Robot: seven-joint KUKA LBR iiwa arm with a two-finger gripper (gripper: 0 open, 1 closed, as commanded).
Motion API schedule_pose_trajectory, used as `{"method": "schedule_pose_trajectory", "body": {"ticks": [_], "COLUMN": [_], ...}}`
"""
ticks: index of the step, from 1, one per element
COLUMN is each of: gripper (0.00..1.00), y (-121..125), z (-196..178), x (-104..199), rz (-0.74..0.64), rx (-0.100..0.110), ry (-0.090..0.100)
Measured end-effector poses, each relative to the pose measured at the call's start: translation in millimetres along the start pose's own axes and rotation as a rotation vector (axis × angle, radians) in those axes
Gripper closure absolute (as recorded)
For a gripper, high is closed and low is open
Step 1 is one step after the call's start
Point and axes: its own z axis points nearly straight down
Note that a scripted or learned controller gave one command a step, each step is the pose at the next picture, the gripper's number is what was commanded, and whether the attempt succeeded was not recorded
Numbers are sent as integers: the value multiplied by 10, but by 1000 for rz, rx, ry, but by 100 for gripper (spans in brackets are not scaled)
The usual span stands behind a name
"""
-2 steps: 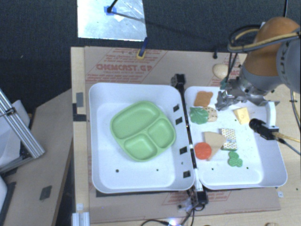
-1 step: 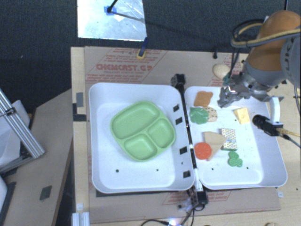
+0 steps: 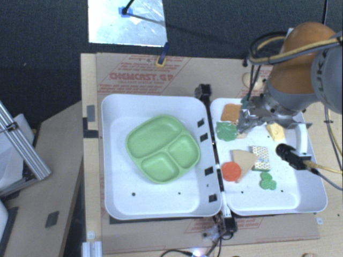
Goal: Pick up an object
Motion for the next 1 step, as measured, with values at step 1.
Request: {"method": "schedule_pose_trajectory", "body": {"ticks": [1], "gripper": [100], "y": [-312], "z": [202], "x": [284], "rz": [1], "rx": [2], "ry": [0]}}
